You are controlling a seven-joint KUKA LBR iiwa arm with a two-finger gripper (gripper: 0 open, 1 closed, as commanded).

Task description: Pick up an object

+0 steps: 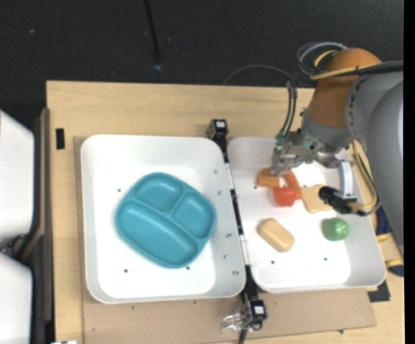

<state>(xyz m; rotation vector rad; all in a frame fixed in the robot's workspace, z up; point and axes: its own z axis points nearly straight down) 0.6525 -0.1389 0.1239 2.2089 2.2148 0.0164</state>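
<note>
Target candidates are all in the right bin (365, 264): an orange piece (266, 180) and a red block (287, 194) touching each other near the bin's far-left part, a tan flat piece (313, 199) just beside the red block, a tan oval lump (275, 235) nearer the middle, and a green ball (335, 228) toward the right.

The gripper (284, 161) is seen low over the orange piece and red block. How far its fingers are spread cannot be told, and nothing is seen held between them.

Judgement: the descent should be centred on 1 item only, since the orange and red items are packed together and a 2-item pinch is likely to slip. The oval lump and green ball are better isolated.

Room is tight at the divider between bins; open floor is left toward the near edge. The left bin (99, 264) is occupied by 1 teal divided plate (165, 219).
</note>
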